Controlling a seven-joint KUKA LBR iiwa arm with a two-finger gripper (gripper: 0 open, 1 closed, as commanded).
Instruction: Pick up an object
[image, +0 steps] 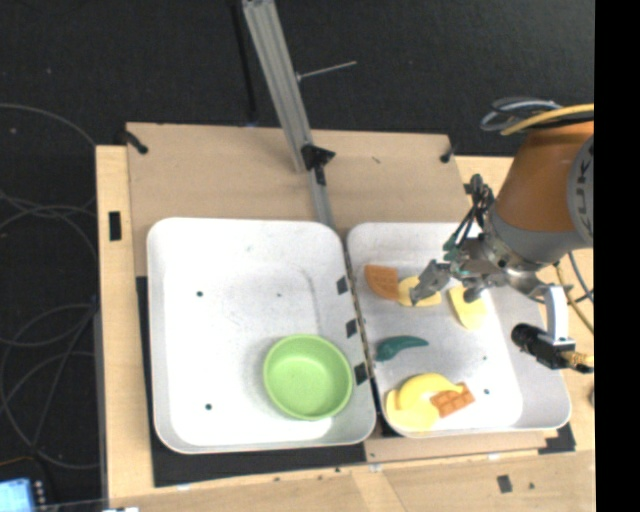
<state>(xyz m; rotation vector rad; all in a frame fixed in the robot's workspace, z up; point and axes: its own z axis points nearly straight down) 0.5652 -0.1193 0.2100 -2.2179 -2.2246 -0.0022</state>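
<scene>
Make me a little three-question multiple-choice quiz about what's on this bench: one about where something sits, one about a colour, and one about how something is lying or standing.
1. Where does the green bowl sit?
A. In the left bin, near its front edge
B. In the right bin, at its back
C. On the bare bench

2. What colour is the small curved piece in the middle of the right bin?
A. Red
B. Teal
C. White

3. How is the green bowl resting?
A. Upside down
B. On its side
C. Upright, opening facing up

Answers:
1. A, it lies in the left bin toward the front right corner.
2. B, it is dark teal against the white floor.
3. C, its hollow inside shows from above.

The end effector hovers over the right bin's back.
</scene>
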